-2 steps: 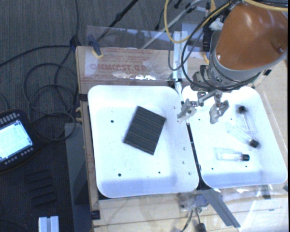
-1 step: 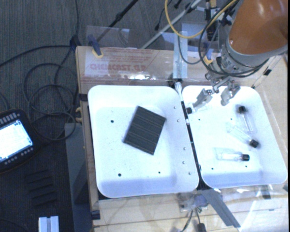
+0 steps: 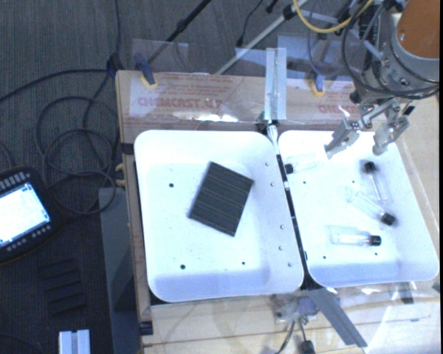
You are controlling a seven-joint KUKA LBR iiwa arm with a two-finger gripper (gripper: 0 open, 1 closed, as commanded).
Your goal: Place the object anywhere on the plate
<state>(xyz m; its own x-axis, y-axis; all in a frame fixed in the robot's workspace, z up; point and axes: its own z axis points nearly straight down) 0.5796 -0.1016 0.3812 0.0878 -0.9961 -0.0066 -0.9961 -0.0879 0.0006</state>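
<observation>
Camera view, taken from above at a slant, recorded two shallow white bins side by side on a wooden bench. The left bin (image 3: 162, 271) contained one dark, ribbed, rectangular plate (image 3: 221, 198), lying flat near the bin's middle and turned at an angle to the walls. The right bin (image 3: 410, 268) contained three clear tubes with black caps. One tube (image 3: 374, 182) lay toward the far right of the bin floor, its cap at the far end. A second tube (image 3: 369, 208) lay just nearer and crossed close to the first, its black cap at the near right end. The third tube (image 3: 354, 237) lay nearest the front, roughly level, with its cap pointing right. All three rested on the bin floor, well apart from the plate. The arm (image 3: 417, 21) entered from the far right, its orange band visible above the wrist. The gripper (image 3: 364, 139) hung over the far edge of the right bin with its two fingers spread apart and nothing between them. A handheld screen unit (image 3: 15, 216) lay on the floor to the left of the bench.
</observation>
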